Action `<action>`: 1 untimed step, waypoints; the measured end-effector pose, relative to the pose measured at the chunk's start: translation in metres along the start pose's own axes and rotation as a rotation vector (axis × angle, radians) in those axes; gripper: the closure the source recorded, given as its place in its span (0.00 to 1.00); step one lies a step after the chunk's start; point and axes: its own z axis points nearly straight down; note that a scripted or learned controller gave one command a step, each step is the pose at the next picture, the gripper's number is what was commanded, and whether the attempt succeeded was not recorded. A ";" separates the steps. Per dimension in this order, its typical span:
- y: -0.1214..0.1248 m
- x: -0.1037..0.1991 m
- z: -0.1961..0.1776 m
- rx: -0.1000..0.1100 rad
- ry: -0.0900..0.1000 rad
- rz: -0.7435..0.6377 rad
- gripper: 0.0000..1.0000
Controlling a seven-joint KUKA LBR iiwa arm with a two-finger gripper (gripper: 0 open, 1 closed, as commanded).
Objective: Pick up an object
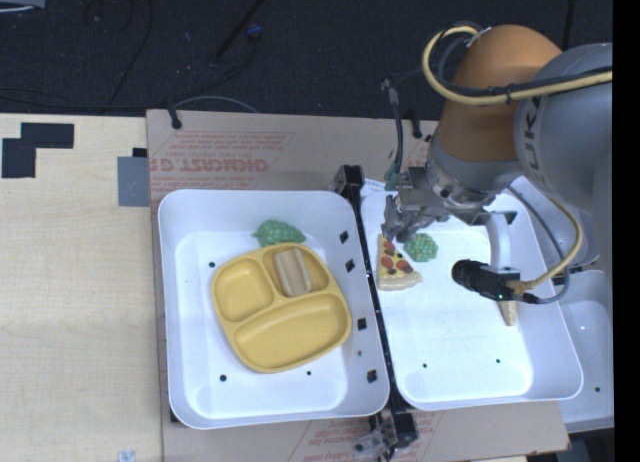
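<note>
My gripper [400,227] hangs low over the upper left corner of the right bin [470,355]. Directly below it lies a toy pizza slice [396,270], with a small green leafy piece [423,246] beside it to the right. The gripper looks close above both, and I cannot see either of them held. A tan cone-shaped piece [509,311] lies further right in the same bin, partly hidden by the arm's cable.
The left bin [190,350] holds a yellow divided plate [282,325] with a brown bun-like piece [292,272] in its top right compartment. A green leafy piece [277,232] lies just behind the plate. A black divider [362,290] separates the bins.
</note>
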 end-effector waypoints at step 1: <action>0.005 0.050 -0.004 0.000 -0.001 0.000 1.00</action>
